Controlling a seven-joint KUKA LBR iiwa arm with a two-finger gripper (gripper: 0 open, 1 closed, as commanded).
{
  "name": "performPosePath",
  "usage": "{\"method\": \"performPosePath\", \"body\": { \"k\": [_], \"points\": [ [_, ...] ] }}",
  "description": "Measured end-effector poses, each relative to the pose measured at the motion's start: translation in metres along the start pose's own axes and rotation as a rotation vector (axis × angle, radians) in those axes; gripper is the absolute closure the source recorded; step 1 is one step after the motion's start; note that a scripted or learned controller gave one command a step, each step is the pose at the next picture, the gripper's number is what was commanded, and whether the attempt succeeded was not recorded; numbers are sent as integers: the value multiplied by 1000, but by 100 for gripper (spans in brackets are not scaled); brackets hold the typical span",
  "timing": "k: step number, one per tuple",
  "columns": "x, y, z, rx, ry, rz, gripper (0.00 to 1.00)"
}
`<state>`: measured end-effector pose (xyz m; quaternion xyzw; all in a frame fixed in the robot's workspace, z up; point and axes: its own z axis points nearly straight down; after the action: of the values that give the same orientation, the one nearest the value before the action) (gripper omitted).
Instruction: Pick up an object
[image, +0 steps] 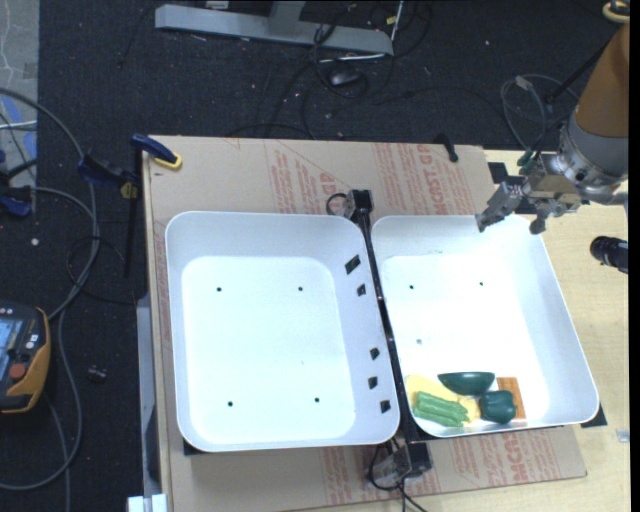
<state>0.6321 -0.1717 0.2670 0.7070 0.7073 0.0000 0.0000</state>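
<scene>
gripper (511, 216) is hovering at the upper right, fingers spread and holding nothing; i'm seeing green objects (463, 398) lying at the right bin's (560, 300) lower edge.

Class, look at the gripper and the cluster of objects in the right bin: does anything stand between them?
Nothing visible does. The gripper hovers over the right bin's far edge; the objects lie bunched in its near corner, with bare white floor between them.

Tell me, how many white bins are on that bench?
2. The left bin lies at the bench's middle; the right bin sits beside it, with small toys heaped in its near corner.
</scene>
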Motion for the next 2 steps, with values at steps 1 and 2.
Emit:
{"method": "performPosePath", "body": {
  "k": [1,2],
  "points": [
    [122,11,83,6,3,-9,0],
    [116,12,69,0,0,0,100]
  ]
}}
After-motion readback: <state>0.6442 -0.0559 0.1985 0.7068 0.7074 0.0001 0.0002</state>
